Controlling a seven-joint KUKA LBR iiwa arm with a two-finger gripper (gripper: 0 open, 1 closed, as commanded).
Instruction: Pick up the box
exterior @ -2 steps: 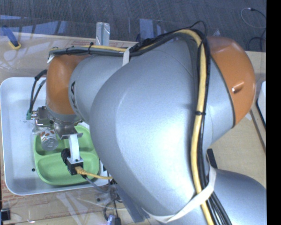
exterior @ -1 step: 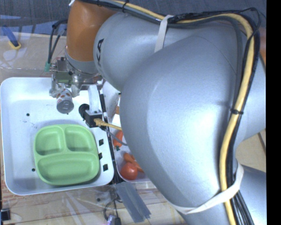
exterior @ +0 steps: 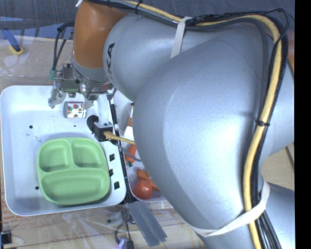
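- Box [exterior: 74, 109], small and white with red spots on its face, sits in the left bin [exterior: 15, 139] near that bin's far edge, just beyond the green divided plate [exterior: 72, 170].
- Pincer [exterior: 68, 98] hangs right over the box, its metal fingers [exterior: 54, 98] near the box's upper edge; I cannot tell whether they are spread or pressed together, nor whether they touch the box, since the wrist hides most of them.
- Nothing visible sits between the fingers, so I would not count the box as held.
- Risk: the box is small and lies close to the bin's far wall, so fingers landing off-centre could nudge it against the wall or tip it instead of straddling it.
- Risk: a shallow bite on the top edge alone would likely let it slip out on the lift.
- Risk: the plate lies just beside the box on the near side; a finger coming down too far that way could catch the plate's rim.
- Red items [exterior: 142, 188] in the right bin are well apart and pose no trouble.
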